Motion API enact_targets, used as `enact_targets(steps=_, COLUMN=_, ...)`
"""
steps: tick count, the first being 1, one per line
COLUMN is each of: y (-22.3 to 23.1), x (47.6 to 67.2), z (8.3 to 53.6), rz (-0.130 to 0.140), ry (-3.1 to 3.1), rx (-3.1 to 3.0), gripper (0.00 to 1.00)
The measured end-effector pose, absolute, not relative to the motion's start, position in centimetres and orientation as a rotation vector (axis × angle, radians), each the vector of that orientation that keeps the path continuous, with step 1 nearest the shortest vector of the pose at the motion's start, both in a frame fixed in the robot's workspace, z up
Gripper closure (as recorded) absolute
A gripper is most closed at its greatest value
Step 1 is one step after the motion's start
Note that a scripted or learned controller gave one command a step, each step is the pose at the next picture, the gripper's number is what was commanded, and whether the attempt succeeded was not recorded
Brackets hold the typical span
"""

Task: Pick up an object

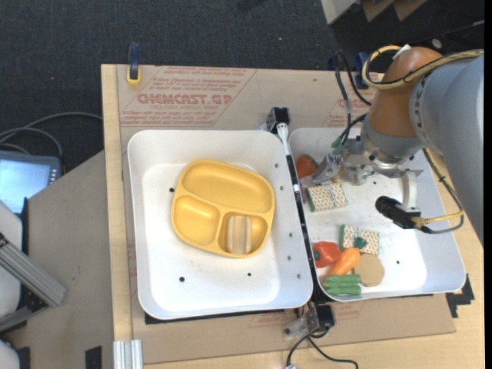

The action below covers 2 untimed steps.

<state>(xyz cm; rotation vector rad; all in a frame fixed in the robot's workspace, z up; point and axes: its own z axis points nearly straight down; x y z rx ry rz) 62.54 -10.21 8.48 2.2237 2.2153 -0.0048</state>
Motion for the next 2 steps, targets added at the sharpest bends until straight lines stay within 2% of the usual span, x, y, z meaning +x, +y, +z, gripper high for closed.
enact_targets(steps=1, y=-10.72, x=65.92, z=8.16, rz=-0.049, ry=2.235, rx=2.242, gripper=0.00)
enact_targets(steps=2, y=-10.80, x=65.78, z=9.05, rz=-0.051, ry=2.230, rx=2.246, gripper=1.00)
